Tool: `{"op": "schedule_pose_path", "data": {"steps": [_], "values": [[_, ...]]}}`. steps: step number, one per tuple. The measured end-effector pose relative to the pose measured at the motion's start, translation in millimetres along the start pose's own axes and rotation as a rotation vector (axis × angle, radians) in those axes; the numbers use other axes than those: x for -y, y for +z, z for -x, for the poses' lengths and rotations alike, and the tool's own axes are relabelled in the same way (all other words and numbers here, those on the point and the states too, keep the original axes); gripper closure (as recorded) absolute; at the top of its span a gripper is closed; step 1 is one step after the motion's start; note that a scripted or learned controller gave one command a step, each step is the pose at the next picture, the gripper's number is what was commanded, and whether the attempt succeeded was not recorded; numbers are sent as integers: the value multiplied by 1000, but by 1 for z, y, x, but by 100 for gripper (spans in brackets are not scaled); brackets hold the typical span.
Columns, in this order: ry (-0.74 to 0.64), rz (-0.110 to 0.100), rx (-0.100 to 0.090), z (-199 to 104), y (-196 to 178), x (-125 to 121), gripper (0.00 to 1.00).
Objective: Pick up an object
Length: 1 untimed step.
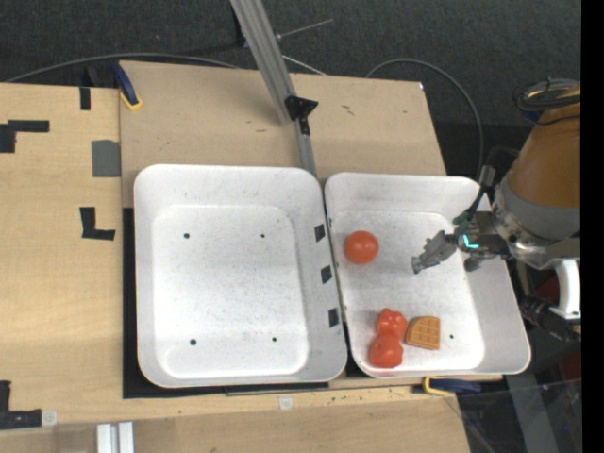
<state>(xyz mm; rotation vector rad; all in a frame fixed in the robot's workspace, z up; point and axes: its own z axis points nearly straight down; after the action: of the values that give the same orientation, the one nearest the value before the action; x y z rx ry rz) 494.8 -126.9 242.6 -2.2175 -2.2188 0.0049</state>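
Pick looks not started: nothing sits between the fingers of the claw point(429, 254), and every object lies on a bin floor. The claw hangs over the right bin point(472, 196), mid-right of its floor, arm coming in from the right. It's small and dark against the white, so I can't tell how far open the fingers are, only that no object is at them. Right bin contents: a round red-orange ball point(360, 247), maybe a tomato, in the left-centre part, near the claw but clearly apart from it, with bare floor between. At the front edge, a red lumpy piece point(387, 338), pepper- or strawberry-like, possibly two red items touching, can't separate them. Just beside it on the right, touching or nearly so, a tan waffle-textured piece point(424, 332). Left bin point(151, 253) holds only dark specks and a few small dots on its floor. Both bins sit side by side on the tabletop point(217, 111), rims meeting in the middle. Judgement: closest candidate is the ball; left to do is approach, descend, close, lift. The front pair being crowded together looks a worse grasp target.
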Motion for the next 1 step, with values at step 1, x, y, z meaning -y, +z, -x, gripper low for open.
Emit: {"op": "schedule_pose_path", "data": {"steps": [1], "values": [[-1, 4, 1, 0, -2, -1, 0]]}}
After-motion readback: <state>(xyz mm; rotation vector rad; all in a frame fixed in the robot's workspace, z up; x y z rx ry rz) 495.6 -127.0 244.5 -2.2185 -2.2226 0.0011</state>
